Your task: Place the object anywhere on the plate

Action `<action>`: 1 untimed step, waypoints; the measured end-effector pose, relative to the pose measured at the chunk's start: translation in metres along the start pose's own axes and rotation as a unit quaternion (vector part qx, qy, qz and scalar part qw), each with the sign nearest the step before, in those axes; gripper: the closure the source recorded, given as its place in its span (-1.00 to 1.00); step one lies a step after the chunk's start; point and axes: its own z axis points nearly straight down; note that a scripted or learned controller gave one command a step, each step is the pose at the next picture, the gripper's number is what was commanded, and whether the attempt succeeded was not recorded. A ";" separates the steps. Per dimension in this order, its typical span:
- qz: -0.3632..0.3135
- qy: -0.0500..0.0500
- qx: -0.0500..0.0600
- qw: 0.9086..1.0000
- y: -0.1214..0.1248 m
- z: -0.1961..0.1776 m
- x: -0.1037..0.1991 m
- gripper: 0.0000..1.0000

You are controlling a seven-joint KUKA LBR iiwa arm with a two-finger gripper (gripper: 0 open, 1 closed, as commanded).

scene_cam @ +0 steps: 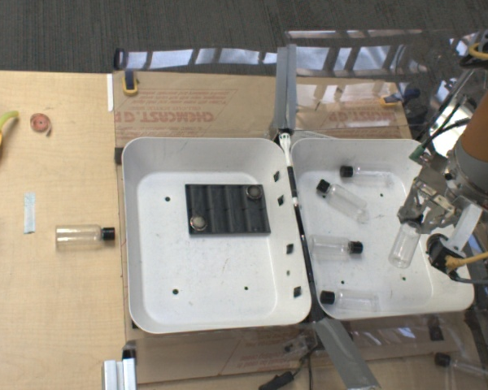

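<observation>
A dark ribbed plate lies flat in the left bin, with two small round pieces on it. In the right bin my gripper hangs near the right wall. A clear vial points down from between its fingers, upper end hidden in them, lower end close to the bin floor. The gripper is shut on this vial. It is well to the right of the plate, across the wall between the bins.
Several clear vials with black caps lie in the right bin: one mid-back, one at the back, one in the middle, one at the front. Another vial lies on the wooden bench left of the bins.
</observation>
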 end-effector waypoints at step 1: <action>-0.074 0.000 -0.001 0.997 0.029 -0.185 -0.062 1.00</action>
